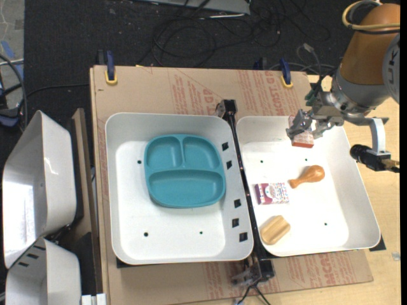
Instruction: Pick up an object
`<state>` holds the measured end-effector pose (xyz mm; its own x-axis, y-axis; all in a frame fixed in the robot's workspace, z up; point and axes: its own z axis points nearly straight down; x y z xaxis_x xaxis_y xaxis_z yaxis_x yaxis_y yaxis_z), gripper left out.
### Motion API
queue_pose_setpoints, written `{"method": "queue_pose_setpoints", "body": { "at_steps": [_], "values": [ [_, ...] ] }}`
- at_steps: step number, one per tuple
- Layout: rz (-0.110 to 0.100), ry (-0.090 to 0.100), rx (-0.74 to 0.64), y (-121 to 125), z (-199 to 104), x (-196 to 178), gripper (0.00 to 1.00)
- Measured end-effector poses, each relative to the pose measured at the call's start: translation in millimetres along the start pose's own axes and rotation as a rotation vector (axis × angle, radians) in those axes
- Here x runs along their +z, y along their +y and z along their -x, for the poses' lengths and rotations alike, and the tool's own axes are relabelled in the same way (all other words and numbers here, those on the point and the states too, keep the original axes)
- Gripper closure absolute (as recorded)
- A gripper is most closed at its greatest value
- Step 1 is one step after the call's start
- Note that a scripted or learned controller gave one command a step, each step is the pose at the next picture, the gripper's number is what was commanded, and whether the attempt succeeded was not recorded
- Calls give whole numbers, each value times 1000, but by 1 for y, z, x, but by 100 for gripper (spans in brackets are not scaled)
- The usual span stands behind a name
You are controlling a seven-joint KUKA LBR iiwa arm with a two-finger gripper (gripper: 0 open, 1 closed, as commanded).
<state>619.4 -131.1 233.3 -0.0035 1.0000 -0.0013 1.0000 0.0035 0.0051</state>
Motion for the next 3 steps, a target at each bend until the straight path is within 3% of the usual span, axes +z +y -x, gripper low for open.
{"method": "queue_pose_setpoints", "body": {
  "at_steps": [2, 3],
  "values": [
    [-5, 2, -4, -7, -106, -18, 100],
    [-8, 2, -3, -21, -152, -10, 100]
  ]
}}
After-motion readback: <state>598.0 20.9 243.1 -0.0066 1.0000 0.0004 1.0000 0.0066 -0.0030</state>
